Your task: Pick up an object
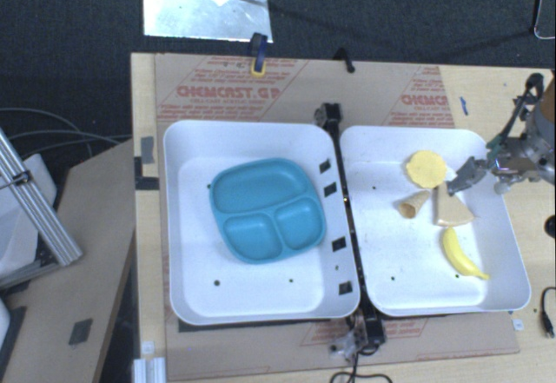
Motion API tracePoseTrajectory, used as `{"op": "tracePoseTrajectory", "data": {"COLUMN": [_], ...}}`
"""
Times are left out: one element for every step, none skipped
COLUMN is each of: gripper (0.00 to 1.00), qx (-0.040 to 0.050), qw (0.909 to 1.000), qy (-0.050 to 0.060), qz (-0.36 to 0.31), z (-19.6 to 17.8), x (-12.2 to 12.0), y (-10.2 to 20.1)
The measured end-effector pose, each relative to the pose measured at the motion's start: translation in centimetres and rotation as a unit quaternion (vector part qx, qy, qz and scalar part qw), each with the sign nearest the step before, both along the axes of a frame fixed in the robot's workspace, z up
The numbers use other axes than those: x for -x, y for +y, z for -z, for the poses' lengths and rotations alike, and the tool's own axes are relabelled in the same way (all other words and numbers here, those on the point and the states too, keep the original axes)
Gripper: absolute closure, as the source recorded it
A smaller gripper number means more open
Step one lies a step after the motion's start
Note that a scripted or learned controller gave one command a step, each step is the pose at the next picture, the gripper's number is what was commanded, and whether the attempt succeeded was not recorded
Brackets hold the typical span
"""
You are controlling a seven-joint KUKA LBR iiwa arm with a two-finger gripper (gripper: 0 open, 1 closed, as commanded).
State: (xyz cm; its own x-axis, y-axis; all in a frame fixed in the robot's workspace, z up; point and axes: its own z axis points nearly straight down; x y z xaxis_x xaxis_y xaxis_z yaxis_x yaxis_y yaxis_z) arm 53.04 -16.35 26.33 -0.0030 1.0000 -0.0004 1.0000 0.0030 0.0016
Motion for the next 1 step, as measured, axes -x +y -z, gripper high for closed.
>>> {"op": "tracePoseTrajectory", "data": {"gripper": [0.00], "qx": [0.0003], "qw": [1.0000], "qy": [-0.002], "qz": [-0.002], "z": [3.44], "x": [-6.07], "y": [2.58]}}
